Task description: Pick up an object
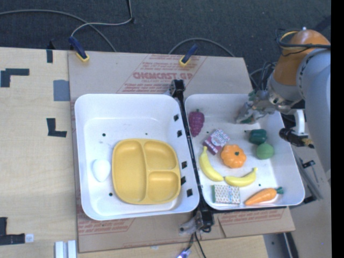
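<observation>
While over right bin (285, 195) | gripper (248, 113) above green pepper (257, 136)

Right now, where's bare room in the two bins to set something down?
Left white bin: bare floor behind the yellow divided tray, toward the far wall. Right white bin: a small patch between the purple grapes and the tool. The near half is crowded with bananas and the orange pumpkin.

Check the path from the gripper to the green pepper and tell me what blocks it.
Nothing visible blocks it. The gripper sits over the right bin's upper right area, and the green pepper lies just below it in the view, with bare white floor between them.
</observation>
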### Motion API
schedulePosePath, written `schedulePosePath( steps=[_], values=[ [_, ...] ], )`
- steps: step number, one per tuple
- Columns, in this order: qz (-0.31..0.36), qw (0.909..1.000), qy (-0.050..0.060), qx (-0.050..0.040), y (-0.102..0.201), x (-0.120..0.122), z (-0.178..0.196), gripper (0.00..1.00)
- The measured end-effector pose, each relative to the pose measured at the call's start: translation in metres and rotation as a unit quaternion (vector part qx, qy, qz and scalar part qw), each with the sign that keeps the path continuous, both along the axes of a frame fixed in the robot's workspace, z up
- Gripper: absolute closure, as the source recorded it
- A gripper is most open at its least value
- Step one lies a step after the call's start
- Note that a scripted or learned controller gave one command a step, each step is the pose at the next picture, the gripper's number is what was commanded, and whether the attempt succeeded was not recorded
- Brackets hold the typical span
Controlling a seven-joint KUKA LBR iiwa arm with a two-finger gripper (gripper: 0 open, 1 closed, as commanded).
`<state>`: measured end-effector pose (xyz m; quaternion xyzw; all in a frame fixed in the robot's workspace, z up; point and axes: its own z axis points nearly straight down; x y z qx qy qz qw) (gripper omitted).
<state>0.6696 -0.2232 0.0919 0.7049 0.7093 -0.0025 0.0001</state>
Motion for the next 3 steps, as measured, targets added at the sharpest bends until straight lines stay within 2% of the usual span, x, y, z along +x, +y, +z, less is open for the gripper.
schedulePosePath(
  steps=[1,2,3],
  values=[
    [-0.002,1.0,0.0,0.0027,0.099,-0.001,0.043,1.0],
    [-0.001,1.0,0.001,0.0024,0.149,-0.049,0.09,1.0],
    [-0.002,1.0,0.0,0.0021,0.22,-0.072,0.09,1.0]
  ],
)
